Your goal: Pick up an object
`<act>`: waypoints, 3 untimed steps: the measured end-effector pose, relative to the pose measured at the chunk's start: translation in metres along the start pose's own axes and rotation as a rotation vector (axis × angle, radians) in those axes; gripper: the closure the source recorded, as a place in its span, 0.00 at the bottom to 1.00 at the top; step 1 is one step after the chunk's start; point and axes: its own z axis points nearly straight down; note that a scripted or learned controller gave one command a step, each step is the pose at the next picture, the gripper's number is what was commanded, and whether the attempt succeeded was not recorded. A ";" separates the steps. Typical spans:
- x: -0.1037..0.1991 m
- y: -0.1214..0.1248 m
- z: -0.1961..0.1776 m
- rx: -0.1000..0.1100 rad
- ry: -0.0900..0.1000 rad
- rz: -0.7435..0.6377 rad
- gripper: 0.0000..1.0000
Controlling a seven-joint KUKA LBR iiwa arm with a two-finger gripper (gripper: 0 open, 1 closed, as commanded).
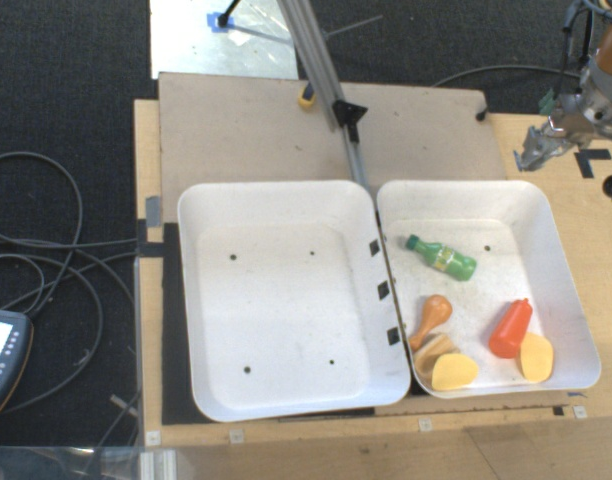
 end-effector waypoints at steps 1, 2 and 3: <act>0.044 -0.015 -0.006 0.004 0.003 -0.005 1.00; 0.102 -0.036 0.000 0.006 0.004 -0.006 1.00; 0.148 -0.052 0.006 0.008 0.003 -0.005 1.00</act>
